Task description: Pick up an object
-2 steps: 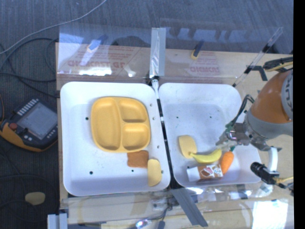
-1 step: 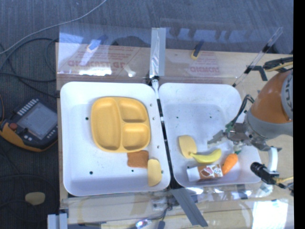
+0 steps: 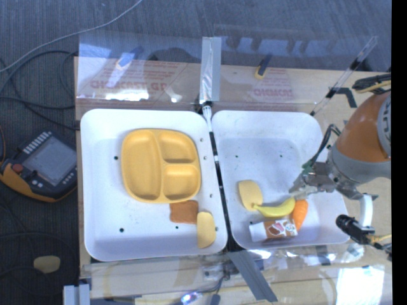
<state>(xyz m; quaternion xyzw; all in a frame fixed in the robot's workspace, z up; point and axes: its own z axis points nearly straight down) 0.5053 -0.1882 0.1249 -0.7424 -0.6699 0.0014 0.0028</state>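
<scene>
Tray (image 3: 160, 164), yellow, sits in left bin (image 3: 95, 189) with two food pieces at its 5 o'clock. Right bin (image 3: 273, 126) holds banana (image 3: 277, 208), carrot (image 3: 299, 213), small carton (image 3: 273, 231). Nothing lifted yet; grasp and lift remain. Banana's long axis runs 8-to-2 o'clock, tip toward gripper (image 3: 304, 188) at its 2 o'clock. Jaws' state: cannot tell.

Both bins: left bin (image 3: 95, 189) and right bin (image 3: 280, 138) look smooth white plastic, slight sheen. Divided tray (image 3: 159, 164): yellow plastic, satin finish. Banana (image 3: 278, 208) and carrot (image 3: 299, 213): smooth, toy-like plastic. Brown slice (image 3: 184, 212): matt. Clear sheeting (image 3: 146, 75) along bench far edge: glossy, reflective. Floor (image 3: 63, 11): dark ribbed carpet, matt.
</scene>
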